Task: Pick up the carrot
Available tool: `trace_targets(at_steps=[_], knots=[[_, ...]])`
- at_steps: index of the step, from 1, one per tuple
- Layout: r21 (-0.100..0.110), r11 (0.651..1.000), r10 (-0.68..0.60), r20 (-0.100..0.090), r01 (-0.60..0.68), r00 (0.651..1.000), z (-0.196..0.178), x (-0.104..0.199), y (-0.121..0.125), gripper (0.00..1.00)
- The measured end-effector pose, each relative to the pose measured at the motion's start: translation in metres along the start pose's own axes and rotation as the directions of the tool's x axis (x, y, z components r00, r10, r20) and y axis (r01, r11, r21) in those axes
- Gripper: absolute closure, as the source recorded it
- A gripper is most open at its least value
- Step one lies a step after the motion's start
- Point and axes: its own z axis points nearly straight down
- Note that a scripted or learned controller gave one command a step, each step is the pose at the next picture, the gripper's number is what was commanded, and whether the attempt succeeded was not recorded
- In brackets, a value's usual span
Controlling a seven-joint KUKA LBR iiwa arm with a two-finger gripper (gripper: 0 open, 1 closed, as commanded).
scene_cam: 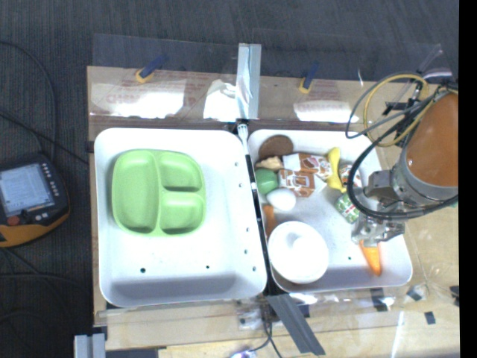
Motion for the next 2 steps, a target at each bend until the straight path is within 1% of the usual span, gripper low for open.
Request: trace_targets(at_steps=[1,2], knots=[[-0.008,0.974,-0.225,0.003,0.225,0.974,-0.016,-0.024,0.01,1.0],[-0.008,0.831,-0.556,0.007,0.556,0.831,-0.034,0.027,-0.024,1.0]])
